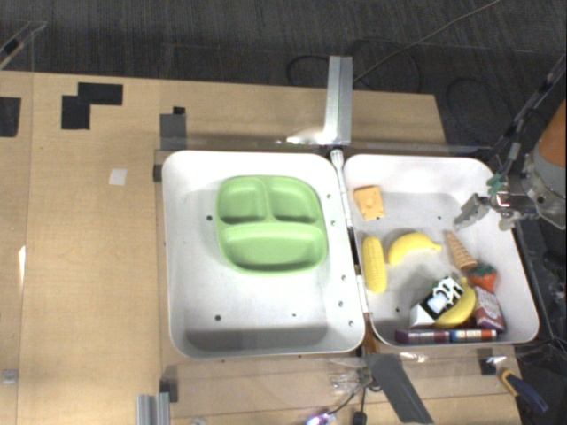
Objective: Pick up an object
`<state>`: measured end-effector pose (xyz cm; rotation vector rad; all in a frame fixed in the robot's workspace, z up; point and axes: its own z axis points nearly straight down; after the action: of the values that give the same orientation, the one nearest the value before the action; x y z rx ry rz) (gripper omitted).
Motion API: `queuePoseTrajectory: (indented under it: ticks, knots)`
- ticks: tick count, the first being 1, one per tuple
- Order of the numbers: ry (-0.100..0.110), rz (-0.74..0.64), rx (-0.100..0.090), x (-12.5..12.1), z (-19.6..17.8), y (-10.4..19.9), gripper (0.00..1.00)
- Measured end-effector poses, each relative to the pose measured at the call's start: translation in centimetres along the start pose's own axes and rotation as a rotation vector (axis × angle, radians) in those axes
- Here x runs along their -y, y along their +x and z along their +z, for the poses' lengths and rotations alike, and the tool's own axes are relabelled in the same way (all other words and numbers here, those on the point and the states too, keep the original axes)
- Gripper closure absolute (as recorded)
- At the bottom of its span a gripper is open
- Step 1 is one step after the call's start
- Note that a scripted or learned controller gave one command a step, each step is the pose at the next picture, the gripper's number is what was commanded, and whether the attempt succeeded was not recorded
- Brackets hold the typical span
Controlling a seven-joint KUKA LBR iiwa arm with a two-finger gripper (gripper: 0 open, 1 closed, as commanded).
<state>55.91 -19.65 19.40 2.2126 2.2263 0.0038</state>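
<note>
Camera view shows the pincer (485,207) above the right bin's (416,171) right edge, whether spread or pressed together unclear; the ice-cream cone (461,251) lies just below-left.

Two shallow white bins side by side on a wooden bench (80,264). In the left bin (190,326), a green divided plate (268,222), flat, toward the back. Behind the seam with the right bin (416,177), an upright metal post (340,96). Black patches (89,103) at the bench's far left; dark carpet (221,7) beyond.
</note>
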Motion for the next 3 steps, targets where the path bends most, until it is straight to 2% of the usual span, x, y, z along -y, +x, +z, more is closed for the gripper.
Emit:
queuePoseTrajectory:
  ticks: [1,2,3]
  knots:
    - [-0.004,0.051,0.001,-3.4,10.2,4.6,0.00]
    - [-0.014,-0.054,0.002,2.9,10.2,5.7,0.00]
    - [-0.004,-0.215,0.001,3.8,-3.8,5.4,0.00]
